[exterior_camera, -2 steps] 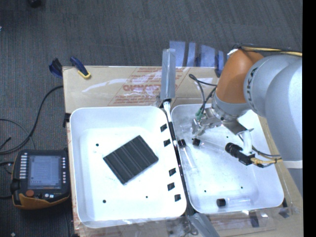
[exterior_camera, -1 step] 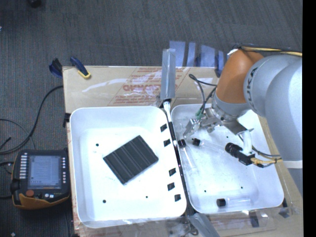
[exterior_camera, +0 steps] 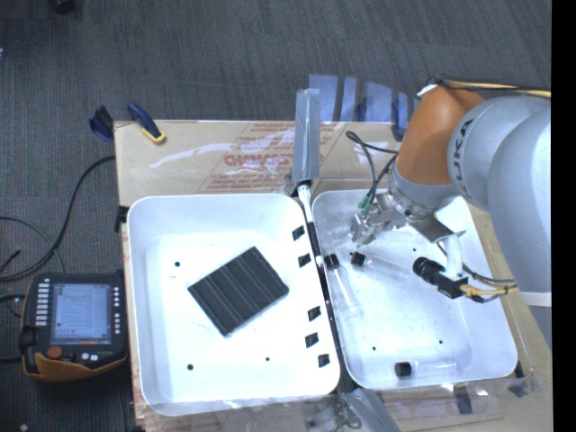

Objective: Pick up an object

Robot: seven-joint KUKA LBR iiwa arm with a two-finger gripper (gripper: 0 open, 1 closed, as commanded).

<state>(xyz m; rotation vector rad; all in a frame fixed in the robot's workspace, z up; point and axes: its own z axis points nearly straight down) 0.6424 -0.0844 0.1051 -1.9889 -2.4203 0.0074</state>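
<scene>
Clear tube (exterior_camera: 389, 265) with black cap lies just below the gripper (exterior_camera: 363, 232) in the right bin (exterior_camera: 486, 349), long axis running left-right. Whether the claw is released or clenched, I cannot tell.

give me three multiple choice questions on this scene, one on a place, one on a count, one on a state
1. Where does the dark ribbed slab lie?
A. left bin
B. right bin
C. floor

2. How many white bins are on the bench?
A. one
B. two
C. three

3. Where is the gripper?
A. over the left bin
B. over the floor
C. low over the right bin

Answers: 1 A, the slab rests flat in the left bin. 2 B, two bins sit side by side. 3 C, it reaches down into the right bin.
</scene>
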